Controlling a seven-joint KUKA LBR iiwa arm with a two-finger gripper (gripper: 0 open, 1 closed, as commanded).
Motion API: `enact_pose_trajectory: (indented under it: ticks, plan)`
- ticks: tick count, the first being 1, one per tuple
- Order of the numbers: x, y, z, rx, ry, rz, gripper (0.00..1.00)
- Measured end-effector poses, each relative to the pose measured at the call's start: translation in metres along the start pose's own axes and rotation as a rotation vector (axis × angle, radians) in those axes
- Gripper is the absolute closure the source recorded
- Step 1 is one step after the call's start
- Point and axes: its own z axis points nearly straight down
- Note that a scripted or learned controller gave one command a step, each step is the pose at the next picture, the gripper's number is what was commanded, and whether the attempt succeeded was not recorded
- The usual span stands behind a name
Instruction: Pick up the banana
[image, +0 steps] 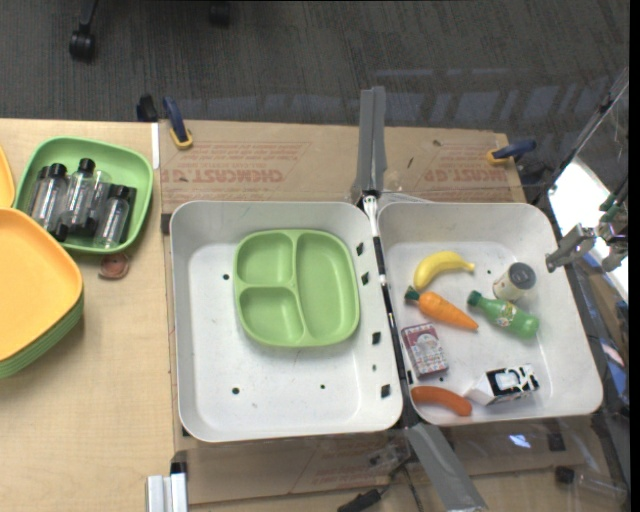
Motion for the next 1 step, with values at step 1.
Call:
enact_pose_trajectory:
  ticks: [1]
  plan:
    - [-0.0004,0.0004,-0.0079,0.002,-0.001,-0.001,1.00]
